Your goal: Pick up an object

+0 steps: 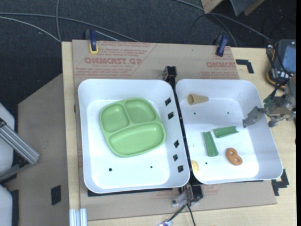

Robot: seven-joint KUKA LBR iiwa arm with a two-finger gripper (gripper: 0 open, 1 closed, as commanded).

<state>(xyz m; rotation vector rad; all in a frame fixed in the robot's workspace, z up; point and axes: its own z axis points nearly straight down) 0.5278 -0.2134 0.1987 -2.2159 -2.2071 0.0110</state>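
While reaching in over the right bin (269,150) from its right wall, hovering the hand (254,117) near one green stick (225,132), probably lining up a grab; whether clenched or released, impossible to tell. Lying loose nearby for easy picking: second green stick (210,143), orange pretzel (233,156), cone (197,99).
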